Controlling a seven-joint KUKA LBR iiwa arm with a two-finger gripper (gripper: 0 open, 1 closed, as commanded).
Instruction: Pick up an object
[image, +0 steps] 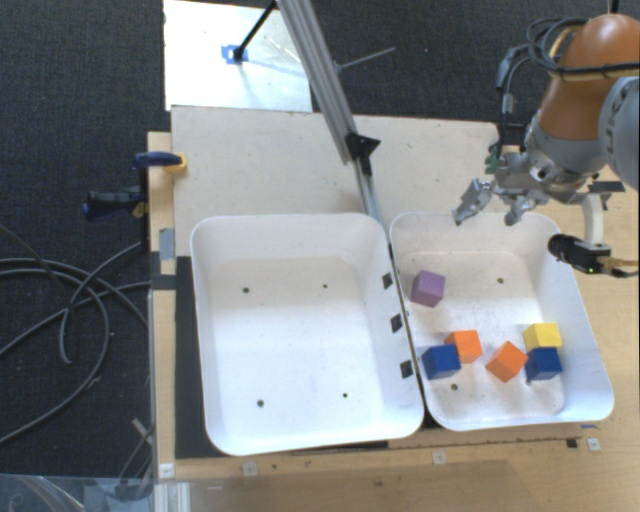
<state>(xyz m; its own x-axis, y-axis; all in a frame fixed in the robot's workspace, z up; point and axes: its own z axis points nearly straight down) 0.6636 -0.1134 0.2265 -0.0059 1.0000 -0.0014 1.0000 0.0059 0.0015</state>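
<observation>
Six small blocks lie in the right bin (590, 340). A purple block (428, 288) sits alone toward the bin's left wall, well apart from the others. Nearer the camera, a blue block (440, 361) touches an orange block (465, 346) on its right. Further right, a second orange block (507, 361), turned at an angle, sits just beside another blue block (544, 363), and a yellow block (543, 336) touches that blue one on its far side.

The gripper (495, 207) hangs over the far rim of the right bin, its fingers spread apart with nothing between them. Bare bin floor lies between it and the purple block.

The left bin (210, 300) shares a dividing edge with the right one. Far of the bins, the worktop (260, 160) is bare board, crossed by a slanted metal pole (330, 90).
</observation>
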